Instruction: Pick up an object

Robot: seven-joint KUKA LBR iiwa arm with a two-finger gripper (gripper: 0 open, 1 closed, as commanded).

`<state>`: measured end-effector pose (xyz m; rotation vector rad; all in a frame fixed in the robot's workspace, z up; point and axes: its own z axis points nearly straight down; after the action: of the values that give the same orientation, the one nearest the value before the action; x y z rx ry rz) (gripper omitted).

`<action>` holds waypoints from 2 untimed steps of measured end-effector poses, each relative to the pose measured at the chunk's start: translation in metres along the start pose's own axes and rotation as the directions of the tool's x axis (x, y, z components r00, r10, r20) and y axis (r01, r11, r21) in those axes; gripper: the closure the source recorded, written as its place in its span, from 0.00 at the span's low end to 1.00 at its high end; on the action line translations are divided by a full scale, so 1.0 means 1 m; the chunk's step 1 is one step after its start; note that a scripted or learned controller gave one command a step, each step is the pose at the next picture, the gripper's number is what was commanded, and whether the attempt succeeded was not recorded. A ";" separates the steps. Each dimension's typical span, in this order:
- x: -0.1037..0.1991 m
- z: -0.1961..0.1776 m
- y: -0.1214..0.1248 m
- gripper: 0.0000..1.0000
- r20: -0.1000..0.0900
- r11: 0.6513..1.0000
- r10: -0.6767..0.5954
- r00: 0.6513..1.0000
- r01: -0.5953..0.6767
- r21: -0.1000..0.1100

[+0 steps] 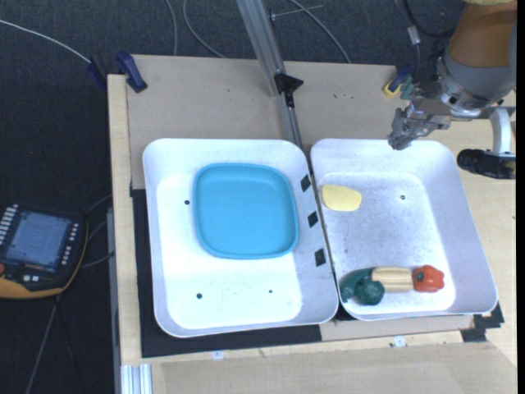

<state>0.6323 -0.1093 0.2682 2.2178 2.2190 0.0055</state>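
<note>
My gripper [402, 136] hangs over the far rim of the right bin [459, 187], with nothing visible between its fingers. In that bin a pale yellow piece [341, 198] lies near the left wall. Along the near wall lie a dark green object [362, 289], a tan cylinder [392, 279] and a red tomato-like object [427, 278], touching in a row. All of these sit well away from the gripper.
The left bin [164, 220] holds a blue square plate [245, 210]. A metal post [261, 27] slants up behind the bins. A teach pendant [37, 245] lies off the bench at left. Clamps [131, 72] grip the bench's far edge.
</note>
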 end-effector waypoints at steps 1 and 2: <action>0.053 -0.003 0.003 1.00 -0.002 1.000 -0.004 1.000 0.004 0.004; 0.103 0.008 -0.007 1.00 -0.002 1.000 -0.004 1.000 0.004 0.006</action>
<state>0.6252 -0.0060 0.2596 2.2177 2.2269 0.0006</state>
